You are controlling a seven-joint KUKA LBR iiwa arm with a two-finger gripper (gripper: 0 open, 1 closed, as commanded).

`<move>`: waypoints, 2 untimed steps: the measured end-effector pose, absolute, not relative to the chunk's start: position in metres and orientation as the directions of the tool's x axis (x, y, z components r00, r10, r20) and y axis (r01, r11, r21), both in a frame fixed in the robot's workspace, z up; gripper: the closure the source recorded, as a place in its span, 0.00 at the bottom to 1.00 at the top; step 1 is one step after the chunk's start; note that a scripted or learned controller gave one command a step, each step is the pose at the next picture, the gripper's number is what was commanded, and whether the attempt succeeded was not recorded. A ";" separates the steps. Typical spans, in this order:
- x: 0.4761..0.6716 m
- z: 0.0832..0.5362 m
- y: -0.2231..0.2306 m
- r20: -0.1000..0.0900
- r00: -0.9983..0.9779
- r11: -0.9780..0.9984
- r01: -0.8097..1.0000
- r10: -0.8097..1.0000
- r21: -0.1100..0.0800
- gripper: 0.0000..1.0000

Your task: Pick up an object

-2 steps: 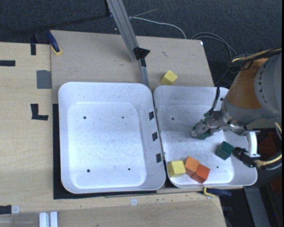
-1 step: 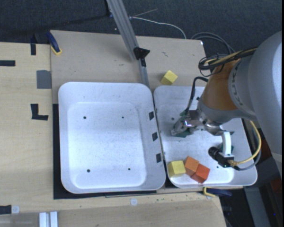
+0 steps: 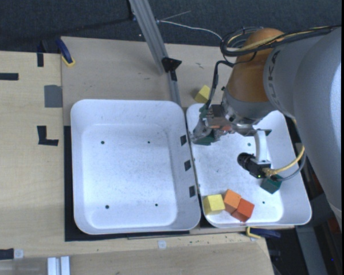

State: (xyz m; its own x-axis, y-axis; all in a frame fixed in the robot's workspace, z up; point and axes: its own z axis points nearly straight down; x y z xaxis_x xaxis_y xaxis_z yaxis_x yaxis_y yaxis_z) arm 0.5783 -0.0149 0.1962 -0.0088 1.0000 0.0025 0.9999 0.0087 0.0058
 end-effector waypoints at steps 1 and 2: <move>0.548 0.296 0.038 0.002 -0.007 0.007 1.000 1.000 0.005 1.00; 0.605 0.249 0.094 0.000 -0.007 0.007 1.000 1.000 -0.004 1.00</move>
